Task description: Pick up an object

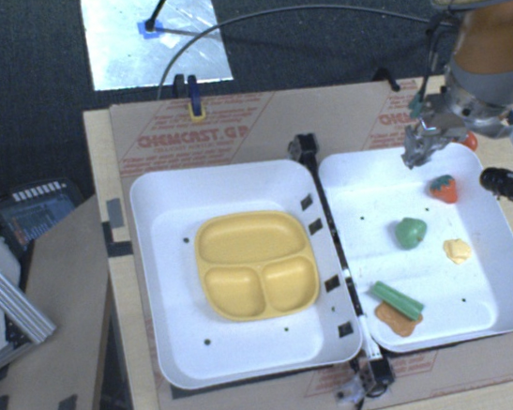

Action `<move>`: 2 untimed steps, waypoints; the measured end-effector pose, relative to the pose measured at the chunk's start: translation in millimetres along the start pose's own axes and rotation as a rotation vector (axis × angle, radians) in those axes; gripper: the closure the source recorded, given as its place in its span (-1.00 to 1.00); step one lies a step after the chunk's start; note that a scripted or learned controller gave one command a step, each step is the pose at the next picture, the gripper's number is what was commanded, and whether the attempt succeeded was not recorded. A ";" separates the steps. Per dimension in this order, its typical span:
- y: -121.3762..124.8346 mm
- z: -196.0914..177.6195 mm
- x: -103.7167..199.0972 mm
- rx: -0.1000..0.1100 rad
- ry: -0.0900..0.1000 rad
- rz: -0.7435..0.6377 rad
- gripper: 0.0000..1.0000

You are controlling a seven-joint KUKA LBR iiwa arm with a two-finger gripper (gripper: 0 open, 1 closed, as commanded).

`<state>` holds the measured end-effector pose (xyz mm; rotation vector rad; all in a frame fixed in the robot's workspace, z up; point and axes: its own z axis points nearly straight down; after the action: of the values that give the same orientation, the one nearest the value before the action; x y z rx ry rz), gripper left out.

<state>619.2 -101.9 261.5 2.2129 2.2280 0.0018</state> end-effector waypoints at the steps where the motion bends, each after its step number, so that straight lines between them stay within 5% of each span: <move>1: 1.9 15.1 49.7 0.000 0.001 -0.002 1.00; 2: 8.2 28.8 106.6 0.000 0.001 -0.001 1.00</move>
<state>626.7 4.8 232.6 2.2122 2.2298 0.0021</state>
